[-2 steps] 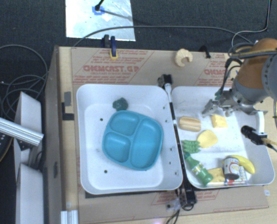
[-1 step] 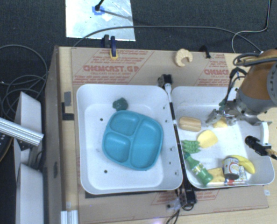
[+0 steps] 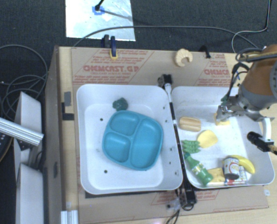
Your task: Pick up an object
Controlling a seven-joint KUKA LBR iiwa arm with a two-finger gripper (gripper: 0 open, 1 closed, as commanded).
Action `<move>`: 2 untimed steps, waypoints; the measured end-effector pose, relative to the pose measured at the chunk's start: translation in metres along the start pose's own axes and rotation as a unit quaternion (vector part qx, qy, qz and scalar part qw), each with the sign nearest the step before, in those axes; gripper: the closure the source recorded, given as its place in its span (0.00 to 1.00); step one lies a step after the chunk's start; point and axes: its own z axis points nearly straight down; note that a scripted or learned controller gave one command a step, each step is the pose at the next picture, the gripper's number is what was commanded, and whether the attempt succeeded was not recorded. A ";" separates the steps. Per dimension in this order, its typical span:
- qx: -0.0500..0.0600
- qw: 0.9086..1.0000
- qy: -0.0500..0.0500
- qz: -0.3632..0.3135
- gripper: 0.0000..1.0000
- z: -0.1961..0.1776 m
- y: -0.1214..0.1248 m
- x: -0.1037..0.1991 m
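Bins sit side by side on the bench, and the gripper (image 3: pixel 223 112) hangs low over the right bin (image 3: pixel 264 174), near its back wall, right over a small yellow piece (image 3: pixel 221 121). Whether the fingers are spread or closed, the view does not tell. A tan block (image 3: pixel 190 123) and a yellow lump (image 3: pixel 207 138) lie just left of it, with a green toy (image 3: pixel 196 164), a can (image 3: pixel 232 168) and a banana (image 3: pixel 246 164) toward the front. The left bin (image 3: pixel 94 171) holds a blue divided plate (image 3: pixel 132 140) and a small teal thing (image 3: pixel 120 104).
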 end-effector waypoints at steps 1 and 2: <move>0.006 1.000 0.001 0.002 1.00 -0.071 -0.050 -0.018; 0.006 1.000 0.001 0.000 1.00 -0.132 -0.020 0.008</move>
